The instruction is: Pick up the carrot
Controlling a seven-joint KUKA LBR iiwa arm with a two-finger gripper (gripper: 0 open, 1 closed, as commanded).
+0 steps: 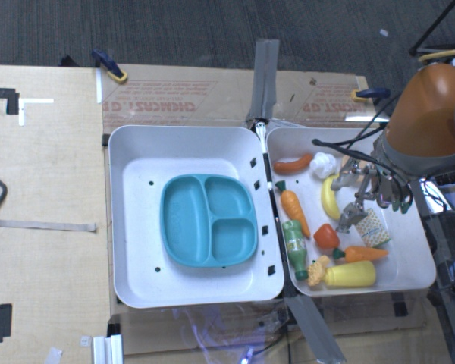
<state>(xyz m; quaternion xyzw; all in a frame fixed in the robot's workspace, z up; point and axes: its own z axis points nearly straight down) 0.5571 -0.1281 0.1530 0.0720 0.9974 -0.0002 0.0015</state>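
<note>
- Orange-banded wrist of the arm (432, 112) rises closest to the lens at the frame's right. The gripper (350, 217) hangs below it over the middle of the right bin (417, 275), and whether it is spread or closed I cannot tell, as the metalwork blurs together.
- One carrot (294, 211) lies at the left side of the right bin, near the dividing wall, green top toward the upper frame. It sits apart from the gripper, to that tool's left.
- A second carrot (362, 254) lies below the gripper, lower in the frame. A descent from here may well take this one or miss both.
- Just beside the first carrot lies a green bottle (293, 241), and close by is a red tomato (326, 237). A wide grasp could catch either or nudge the carrot against the wall.
- Right under the gripper are a banana (330, 196) and a patterned block (371, 227), likely wrong picks if it drops straight down.
- An orange-red sausage (292, 165) in the upper part of the bin looks similar enough to be confused with the target.
- Corn (317, 270) and a yellow bottle (350, 275) crowd the second carrot, so a tip could land on them and slip.
</note>
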